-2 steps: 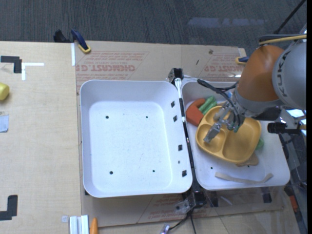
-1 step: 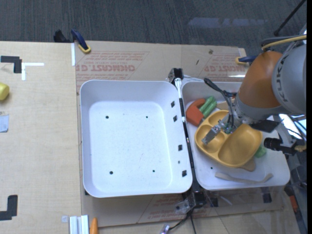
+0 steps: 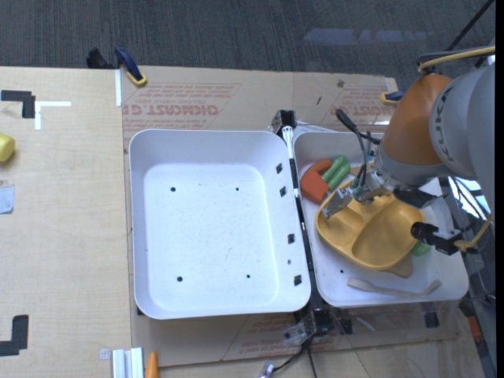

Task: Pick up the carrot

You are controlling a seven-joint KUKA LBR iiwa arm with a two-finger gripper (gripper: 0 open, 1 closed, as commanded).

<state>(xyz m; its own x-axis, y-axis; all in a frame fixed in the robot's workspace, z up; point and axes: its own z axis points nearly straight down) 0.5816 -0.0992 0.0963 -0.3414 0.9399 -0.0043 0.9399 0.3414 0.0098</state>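
The carrot (image 3: 315, 183), an orange stub with a green top (image 3: 337, 170), lies at the upper left of the right bin (image 3: 331, 290), close to the divider between the bins. My gripper (image 3: 339, 203) hangs low in that bin, just below and to the right of the carrot, over the rim of a yellow bowl-like piece (image 3: 374, 231). It looks close to the carrot, but I see nothing held in it. The grey arm with its orange band (image 3: 413, 128) covers the bin's upper right.
The left bin (image 3: 142, 235) stands beside the right one. A pale flat strip (image 3: 394, 287) lies along the right bin's front, and a small green piece (image 3: 421, 249) peeks out beside the yellow one. A yellow object (image 3: 5, 148) sits at the bench's far left.
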